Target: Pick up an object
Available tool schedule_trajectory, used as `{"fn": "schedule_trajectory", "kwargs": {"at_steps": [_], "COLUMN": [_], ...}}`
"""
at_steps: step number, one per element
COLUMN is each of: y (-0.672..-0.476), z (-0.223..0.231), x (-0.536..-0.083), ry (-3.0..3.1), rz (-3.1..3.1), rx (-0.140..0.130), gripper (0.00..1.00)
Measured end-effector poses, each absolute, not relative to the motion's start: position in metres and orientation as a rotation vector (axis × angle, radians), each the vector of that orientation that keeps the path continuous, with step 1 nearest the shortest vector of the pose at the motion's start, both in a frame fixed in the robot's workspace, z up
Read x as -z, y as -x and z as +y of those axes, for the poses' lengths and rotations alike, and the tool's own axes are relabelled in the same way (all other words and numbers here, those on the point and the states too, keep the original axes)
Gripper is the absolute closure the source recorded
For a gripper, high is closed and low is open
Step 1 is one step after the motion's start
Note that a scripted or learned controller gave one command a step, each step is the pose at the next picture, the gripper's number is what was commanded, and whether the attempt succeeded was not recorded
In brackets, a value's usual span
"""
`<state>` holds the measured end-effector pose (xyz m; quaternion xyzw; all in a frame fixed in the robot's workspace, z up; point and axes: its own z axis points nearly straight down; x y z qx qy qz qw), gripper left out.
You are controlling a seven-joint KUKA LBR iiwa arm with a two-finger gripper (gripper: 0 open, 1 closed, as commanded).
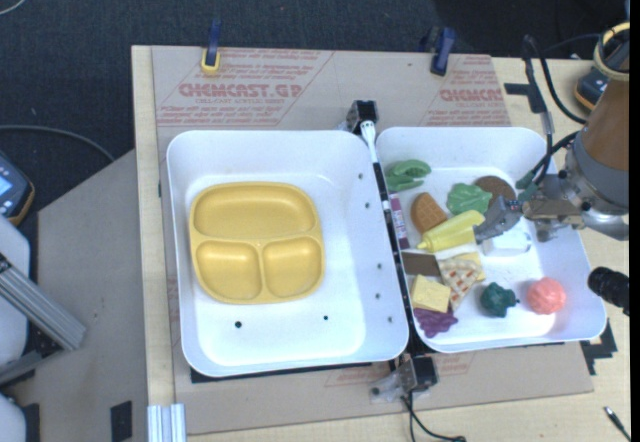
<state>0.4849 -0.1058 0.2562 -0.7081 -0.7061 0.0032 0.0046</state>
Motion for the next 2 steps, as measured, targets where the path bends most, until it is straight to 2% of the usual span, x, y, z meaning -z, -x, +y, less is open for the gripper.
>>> {"fn": "schedule_trajectory", "kwargs": {"at_steps": [1, 2], "y": [-0.487, -0.484], "z": [-0.106, -0.114], "x": [-0.261, -0.202], "ry": [2.221, 2.218], "rz": [-2.221, -2.214], "rx": [0.0, -0.006], "gripper": [0.0, 0.0]}}
